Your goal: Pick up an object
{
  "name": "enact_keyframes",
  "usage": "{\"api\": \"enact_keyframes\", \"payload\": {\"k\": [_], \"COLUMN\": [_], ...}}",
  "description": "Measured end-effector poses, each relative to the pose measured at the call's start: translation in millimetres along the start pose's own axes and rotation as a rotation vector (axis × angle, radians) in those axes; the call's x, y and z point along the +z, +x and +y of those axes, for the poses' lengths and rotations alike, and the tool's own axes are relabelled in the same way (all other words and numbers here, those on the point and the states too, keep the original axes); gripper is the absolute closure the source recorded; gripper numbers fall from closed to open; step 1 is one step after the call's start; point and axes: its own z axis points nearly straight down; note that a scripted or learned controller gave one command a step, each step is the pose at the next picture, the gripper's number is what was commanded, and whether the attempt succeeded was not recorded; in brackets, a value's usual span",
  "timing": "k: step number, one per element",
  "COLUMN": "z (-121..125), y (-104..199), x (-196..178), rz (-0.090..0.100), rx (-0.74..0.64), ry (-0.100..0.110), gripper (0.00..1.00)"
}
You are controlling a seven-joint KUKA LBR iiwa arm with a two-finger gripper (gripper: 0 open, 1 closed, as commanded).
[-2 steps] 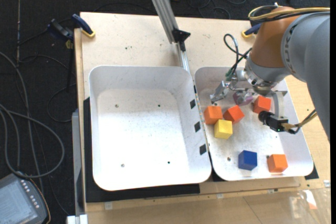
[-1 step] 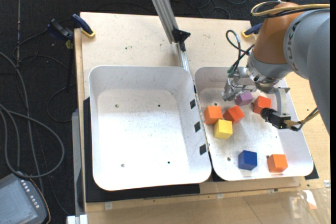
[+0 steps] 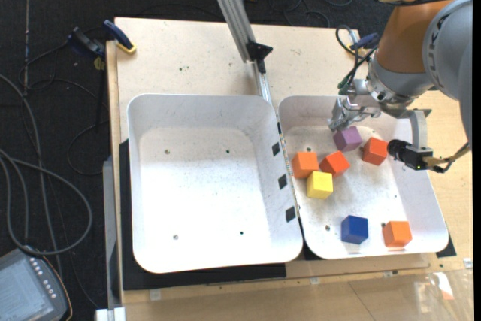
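My gripper (image 3: 344, 119) reaches down into the right bin (image 3: 417, 195) at its far side. It hangs just above and behind a purple cube (image 3: 348, 138), close to touching it. To the right of that cube lies a red-orange cube (image 3: 374, 151). In front of it sit an orange cube (image 3: 305, 162), a second red-orange cube (image 3: 335, 162) and a yellow cube (image 3: 319, 184), packed close together. A blue cube (image 3: 355, 229) and another orange cube (image 3: 397, 234) rest near the bin's front wall.
The left bin (image 3: 203, 184) stands beside the right one, and their walls meet in the middle. A slanted metal rail (image 3: 229, 0) runs from the top of the view down to the bins' shared far corner. A cable and black fitting (image 3: 409, 154) hang off the wrist over the right bin.
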Motion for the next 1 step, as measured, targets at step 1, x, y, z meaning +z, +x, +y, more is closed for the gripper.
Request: {"api": "enact_keyframes", "payload": {"k": [1], "z": [1.8], "y": [-0.4], "x": [-53.7], "rz": [0.0], "rx": [-0.002], "ry": [-0.001], "gripper": [1.0]}}
